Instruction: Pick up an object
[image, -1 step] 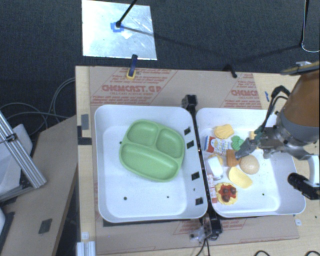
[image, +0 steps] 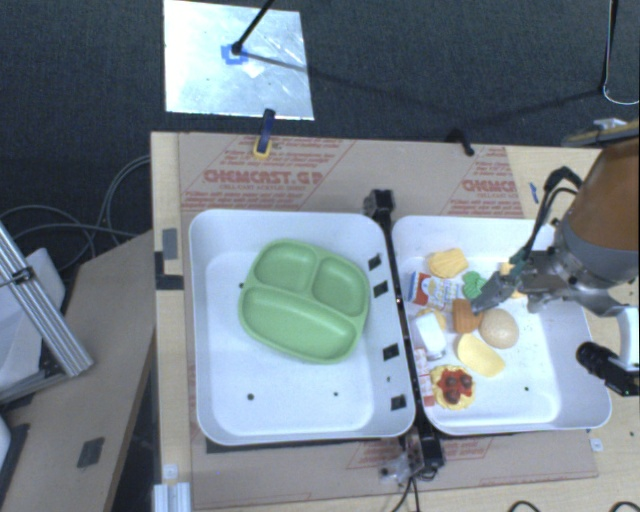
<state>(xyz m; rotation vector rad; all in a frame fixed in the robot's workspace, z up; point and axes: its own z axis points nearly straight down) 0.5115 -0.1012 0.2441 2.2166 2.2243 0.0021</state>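
Note:
The right bin (image: 560, 400) holds several toy foods. Among them are an orange-yellow piece (image: 447, 263), a white and red carton (image: 430, 291), a green piece (image: 471, 282), a small orange piece (image: 463, 316), a tan egg-shaped piece (image: 499, 329), a yellow lemon-like piece (image: 481, 356), a white block (image: 431, 334) and a red and yellow piece (image: 453, 387). My gripper (image: 493, 293) reaches in from the right. It hangs low over the middle of this pile, just above the tan piece and beside the green and orange pieces. Nothing is visibly lifted.
The left bin (image: 225, 400) carries a green divided plate (image: 303, 300). A black divider with clips (image: 395, 300) runs between the bins. Bare floor of the right bin lies toward its near right corner.

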